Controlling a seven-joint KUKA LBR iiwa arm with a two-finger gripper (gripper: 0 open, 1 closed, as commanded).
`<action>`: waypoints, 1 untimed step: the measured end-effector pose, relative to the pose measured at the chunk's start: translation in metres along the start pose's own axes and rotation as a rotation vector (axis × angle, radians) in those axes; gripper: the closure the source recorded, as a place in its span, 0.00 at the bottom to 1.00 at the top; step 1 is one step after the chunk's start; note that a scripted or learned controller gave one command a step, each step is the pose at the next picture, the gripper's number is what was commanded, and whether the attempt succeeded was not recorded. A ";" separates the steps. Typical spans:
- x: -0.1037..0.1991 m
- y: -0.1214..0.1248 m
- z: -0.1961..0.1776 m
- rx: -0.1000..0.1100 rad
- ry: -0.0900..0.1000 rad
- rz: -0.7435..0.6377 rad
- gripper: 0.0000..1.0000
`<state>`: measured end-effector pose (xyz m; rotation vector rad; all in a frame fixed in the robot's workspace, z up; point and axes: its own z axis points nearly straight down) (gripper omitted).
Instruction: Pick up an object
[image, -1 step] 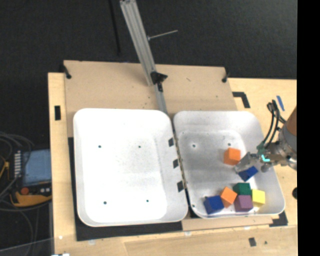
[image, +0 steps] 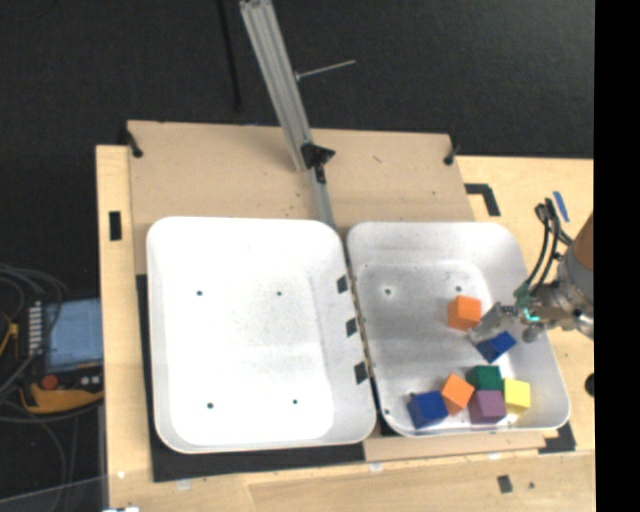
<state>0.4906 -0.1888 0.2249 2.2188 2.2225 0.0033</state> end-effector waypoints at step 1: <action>-0.003 -0.001 0.042 0.006 -0.002 0.004 0.00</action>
